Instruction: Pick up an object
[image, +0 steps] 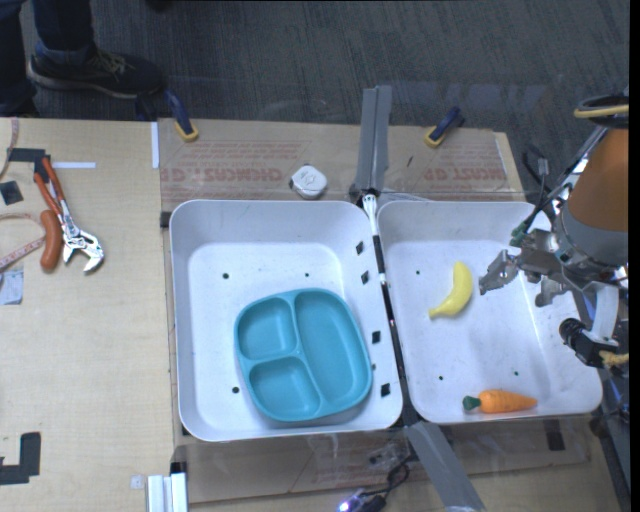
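A yellow banana lies in the middle of the right bin. An orange carrot with a green top rests near that bin's front edge. My gripper hangs over the right side of the right bin, to the right of the banana and apart from it. Its fingers are spread open with nothing between them. The carrot lies well in front of the gripper.
The left bin holds a teal divided plate. A grey divider post stands behind the bins. Pliers lie on the bench at far left, and a small white disc sits behind the left bin.
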